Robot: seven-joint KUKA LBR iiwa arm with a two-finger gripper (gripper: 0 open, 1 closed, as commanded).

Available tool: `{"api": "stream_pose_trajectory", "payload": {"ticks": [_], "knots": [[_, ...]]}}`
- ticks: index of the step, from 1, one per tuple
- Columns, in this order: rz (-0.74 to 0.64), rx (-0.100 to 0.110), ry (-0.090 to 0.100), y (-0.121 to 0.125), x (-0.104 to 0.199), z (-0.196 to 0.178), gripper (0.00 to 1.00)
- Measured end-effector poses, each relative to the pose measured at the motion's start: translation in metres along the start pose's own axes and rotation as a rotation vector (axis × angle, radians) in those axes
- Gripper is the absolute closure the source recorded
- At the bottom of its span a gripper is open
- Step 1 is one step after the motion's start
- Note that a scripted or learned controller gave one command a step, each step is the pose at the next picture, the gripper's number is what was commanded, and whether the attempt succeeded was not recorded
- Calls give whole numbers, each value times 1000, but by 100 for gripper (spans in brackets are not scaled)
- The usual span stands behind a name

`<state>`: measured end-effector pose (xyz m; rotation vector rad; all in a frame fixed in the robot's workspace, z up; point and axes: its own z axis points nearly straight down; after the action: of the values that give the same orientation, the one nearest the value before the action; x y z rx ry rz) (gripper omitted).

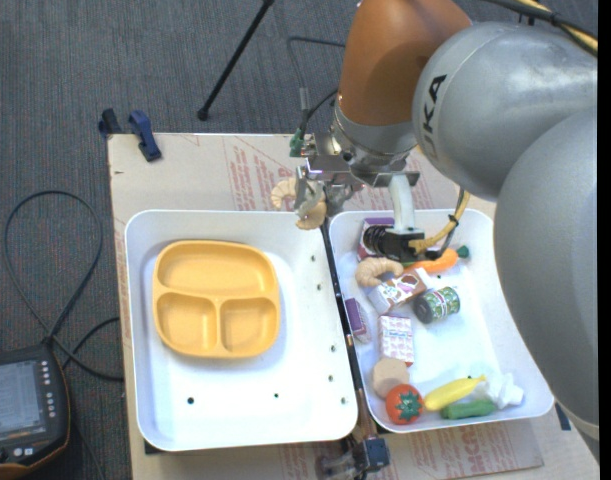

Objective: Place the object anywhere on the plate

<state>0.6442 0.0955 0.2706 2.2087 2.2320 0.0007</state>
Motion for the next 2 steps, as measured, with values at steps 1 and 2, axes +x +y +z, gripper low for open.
{"api": "stream_pose_trajectory", "payload": {"ticks": [1,2], "knots": [[-7,-2,0,0,1,-10,100],[-14,-3,-1,1,2,-19,100]]}}
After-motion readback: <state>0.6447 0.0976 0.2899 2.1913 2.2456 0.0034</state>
